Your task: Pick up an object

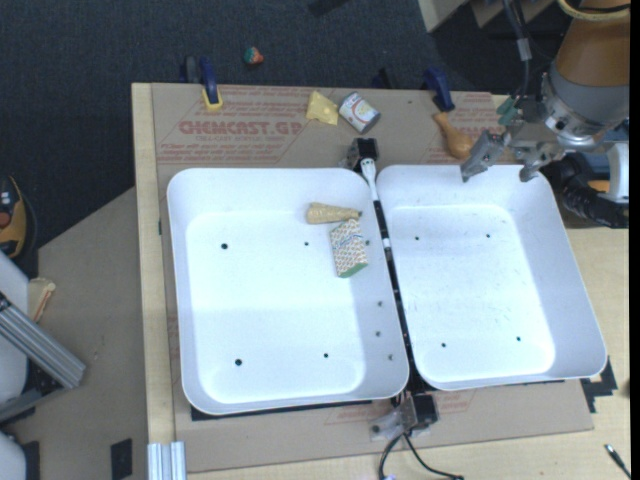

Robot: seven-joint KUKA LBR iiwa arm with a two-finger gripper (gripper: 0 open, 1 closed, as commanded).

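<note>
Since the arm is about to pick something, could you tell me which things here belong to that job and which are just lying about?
Job:
tan cone in left bin
patterned pouch in left bin
gripper above right bin

Lying about, on the board behind the bins:
yellow wedge
small box
orange piece

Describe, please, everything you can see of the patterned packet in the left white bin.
The small patterned packet looks like a soft pouch, whitish with a fine green-and-red print. It lies flat on the floor of the left white bin, near the far right corner, long side pointing away. Its top end touches a tan cone-shaped piece.
</note>
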